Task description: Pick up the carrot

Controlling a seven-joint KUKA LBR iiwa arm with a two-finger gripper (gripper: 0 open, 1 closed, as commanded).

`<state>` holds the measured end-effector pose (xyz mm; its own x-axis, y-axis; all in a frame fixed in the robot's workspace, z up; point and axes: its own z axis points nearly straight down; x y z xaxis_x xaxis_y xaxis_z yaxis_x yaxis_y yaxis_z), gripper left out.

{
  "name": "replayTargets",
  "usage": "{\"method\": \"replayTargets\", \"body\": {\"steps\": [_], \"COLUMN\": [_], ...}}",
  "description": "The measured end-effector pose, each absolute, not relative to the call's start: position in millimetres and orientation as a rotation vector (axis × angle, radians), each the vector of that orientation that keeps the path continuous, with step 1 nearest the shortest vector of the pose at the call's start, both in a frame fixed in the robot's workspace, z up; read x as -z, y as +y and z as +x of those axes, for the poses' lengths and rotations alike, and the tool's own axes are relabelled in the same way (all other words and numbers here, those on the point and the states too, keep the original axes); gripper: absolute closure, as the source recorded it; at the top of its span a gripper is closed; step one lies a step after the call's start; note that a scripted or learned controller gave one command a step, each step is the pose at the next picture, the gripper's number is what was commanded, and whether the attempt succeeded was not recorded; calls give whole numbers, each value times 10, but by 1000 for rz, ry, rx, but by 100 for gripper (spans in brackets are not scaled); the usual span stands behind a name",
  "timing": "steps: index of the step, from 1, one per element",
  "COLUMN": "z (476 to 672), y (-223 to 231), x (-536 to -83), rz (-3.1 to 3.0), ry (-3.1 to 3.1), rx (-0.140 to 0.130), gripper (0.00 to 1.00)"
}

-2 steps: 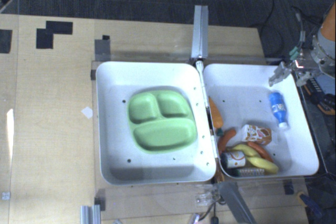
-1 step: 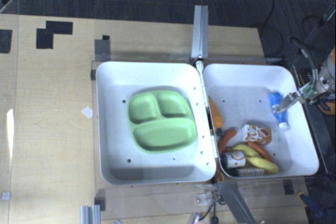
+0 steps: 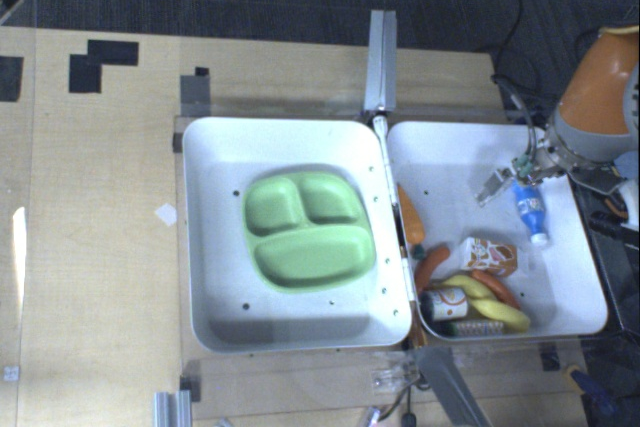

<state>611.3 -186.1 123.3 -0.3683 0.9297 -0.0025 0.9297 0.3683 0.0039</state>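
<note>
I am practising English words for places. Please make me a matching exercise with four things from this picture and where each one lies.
Things:
1. green tray
2. carrot
3. bottle
4. banana

Places:
A. right bin, along its left wall
B. right bin, at its front edge
C. middle of the left bin
D. right bin, right side, just below the gripper

Pairs: 1-C, 2-A, 3-D, 4-B
</note>
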Motion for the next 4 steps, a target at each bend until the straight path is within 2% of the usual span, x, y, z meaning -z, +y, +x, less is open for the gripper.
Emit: {"method": "replayTargets", "body": {"steps": [1,2,3,4], "z": [6139,6471,6187,6716], "y": [-1856,-1926,-2054,-1838], "x": [-1361,-1042,-887,-1851], "rz": [1755,1181,1621,1560], "ry": [2591,2900,2680,2714], "rx": [-8,-3,-6,-5], "gripper": [100,100,100,100]}}
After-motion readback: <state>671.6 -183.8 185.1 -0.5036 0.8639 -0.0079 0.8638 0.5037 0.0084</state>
